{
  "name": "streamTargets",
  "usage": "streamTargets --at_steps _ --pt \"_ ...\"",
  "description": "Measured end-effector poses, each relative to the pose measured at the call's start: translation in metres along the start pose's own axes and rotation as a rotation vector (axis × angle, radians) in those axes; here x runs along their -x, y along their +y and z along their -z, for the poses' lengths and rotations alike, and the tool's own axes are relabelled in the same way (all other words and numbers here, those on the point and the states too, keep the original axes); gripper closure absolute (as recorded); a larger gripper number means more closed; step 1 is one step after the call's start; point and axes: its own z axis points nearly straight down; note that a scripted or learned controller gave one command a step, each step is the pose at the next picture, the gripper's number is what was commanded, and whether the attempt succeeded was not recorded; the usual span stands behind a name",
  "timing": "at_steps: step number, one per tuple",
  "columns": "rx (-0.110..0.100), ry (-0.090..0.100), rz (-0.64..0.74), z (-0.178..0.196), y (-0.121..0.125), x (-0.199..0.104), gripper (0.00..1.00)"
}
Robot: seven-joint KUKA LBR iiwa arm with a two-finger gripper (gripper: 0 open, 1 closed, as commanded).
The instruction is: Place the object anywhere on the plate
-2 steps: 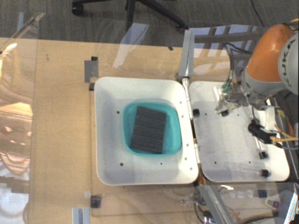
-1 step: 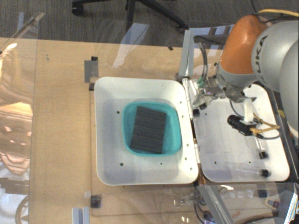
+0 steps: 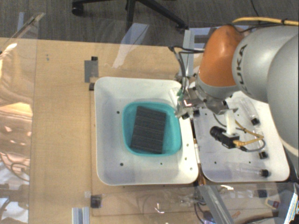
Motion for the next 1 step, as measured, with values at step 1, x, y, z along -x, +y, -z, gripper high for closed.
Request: streamTargets --at_steps 1 --pt "0.000 0.000 -0.001 0.0001 0.0000 0.0005 0.00"
